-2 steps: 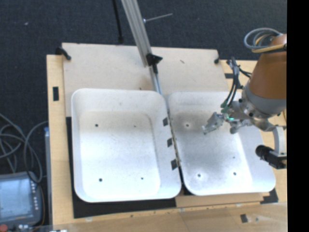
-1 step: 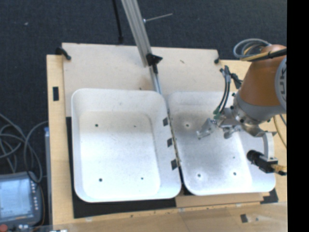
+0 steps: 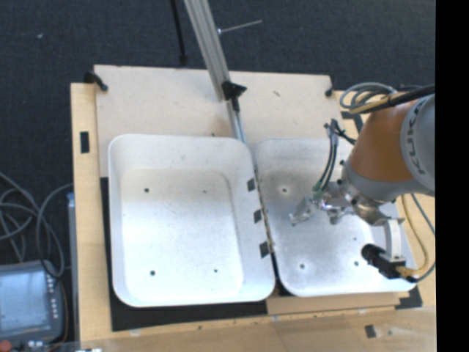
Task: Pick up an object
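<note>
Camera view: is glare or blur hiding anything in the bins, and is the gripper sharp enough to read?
Camera view: lighting is even and soft, with no harsh shadows; the left bin and right bin look bright, slightly washed out, speckles still visible. The image is mildly soft overall; the gripper is small and blurry, too unclear to read.

Light is bright and even across the scene, seemingly from overhead — the two white bins are the brightest surfaces, the left bin (image 3: 183,218) nearly washed out across its floor, its fine speckling barely showing. The right bin (image 3: 322,270) is slightly greyer where the arm (image 3: 388,152) casts a soft, diffuse shadow. Shadows are weak, with no hard edges; a thin dark line runs under the bins' front rims. The dark carpet (image 3: 88,20) around the bench (image 3: 161,97) reads noisy and grainy. The picture is low in resolution and slightly soft throughout — small parts near the end effector (image 3: 304,213) blur together. The arm's orange band shows a mild sheen.
</note>
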